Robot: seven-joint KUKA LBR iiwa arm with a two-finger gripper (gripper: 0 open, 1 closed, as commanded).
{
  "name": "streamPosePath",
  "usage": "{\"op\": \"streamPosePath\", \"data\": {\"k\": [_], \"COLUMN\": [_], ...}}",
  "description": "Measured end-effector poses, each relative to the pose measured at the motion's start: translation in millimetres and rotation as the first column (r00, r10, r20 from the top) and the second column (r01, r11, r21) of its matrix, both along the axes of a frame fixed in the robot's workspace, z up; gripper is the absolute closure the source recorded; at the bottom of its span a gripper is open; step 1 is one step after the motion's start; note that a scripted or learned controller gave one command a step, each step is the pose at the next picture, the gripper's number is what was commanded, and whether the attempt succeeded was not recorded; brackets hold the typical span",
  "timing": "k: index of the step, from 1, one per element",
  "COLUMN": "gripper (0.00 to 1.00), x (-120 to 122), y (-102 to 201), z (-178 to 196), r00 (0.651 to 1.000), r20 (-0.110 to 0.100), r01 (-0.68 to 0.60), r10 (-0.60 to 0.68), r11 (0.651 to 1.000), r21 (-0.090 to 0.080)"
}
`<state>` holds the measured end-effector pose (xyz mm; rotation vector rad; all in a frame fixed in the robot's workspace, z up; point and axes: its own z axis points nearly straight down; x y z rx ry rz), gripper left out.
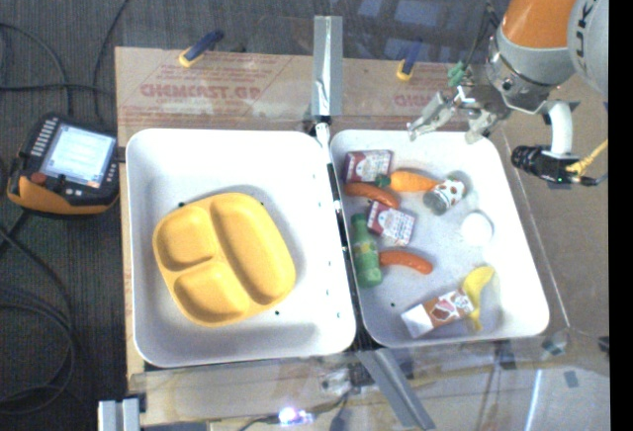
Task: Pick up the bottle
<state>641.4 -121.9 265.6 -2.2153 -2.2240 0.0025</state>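
The gripper (451, 120) hangs over the right bin's (524, 256) far edge, fingers spread, pinching nothing; the green bottle (366, 254) lies against that bin's left wall, beside a red sausage (406, 262).

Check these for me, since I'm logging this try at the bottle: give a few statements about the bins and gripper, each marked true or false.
1. The green bottle lies in the right bin. True.
2. The yellow tray sits in the right bin. False: it sits in the left bin.
3. The gripper holds the bottle. False: it hangs open over the right bin's far edge, apart from the bottle, with nothing between its fingers.
4. A banana lies near the right bin's near edge, beside a small carton. True.
5. The carrot lies in the left bin. False: it lies in the right bin.
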Motion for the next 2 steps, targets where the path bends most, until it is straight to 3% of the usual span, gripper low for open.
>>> {"op": "streamPosePath", "data": {"k": [1, 2], "gripper": [0.0, 0.0], "x": [27.1, -41.2], "y": [3.8, -9.1], "z": [-166.6, -174.6], "r00": [0.978, 0.739], "r20": [0.001, 0.014], "r01": [-0.21, -0.674], "r10": [0.21, 0.674], "r11": [0.978, 0.739], "r21": [-0.002, -0.014]}}
